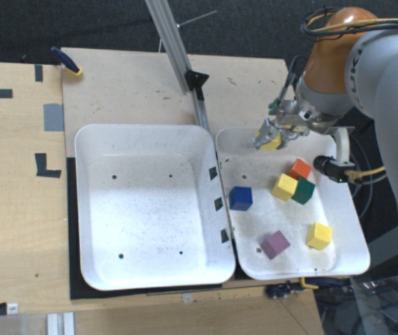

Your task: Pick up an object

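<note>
six blocks (286,187) are lying in the right bin (345,257), clustering toward its right; the left bin (87,145) is sitting beside it.

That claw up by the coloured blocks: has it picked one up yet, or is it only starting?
Looks partway. Done: the claw has reached the far end of the right bin. In hand: a yellow block seems to sit between its fingers, though I can't tell if it's lifted. Left: raising it clear. The blue block and purple block lie untouched.

Fixed overhead view, angled down across the bench (136,89) from moderate height; both bins (143,135) in frame, arm (366,54) entering from the right.
</note>
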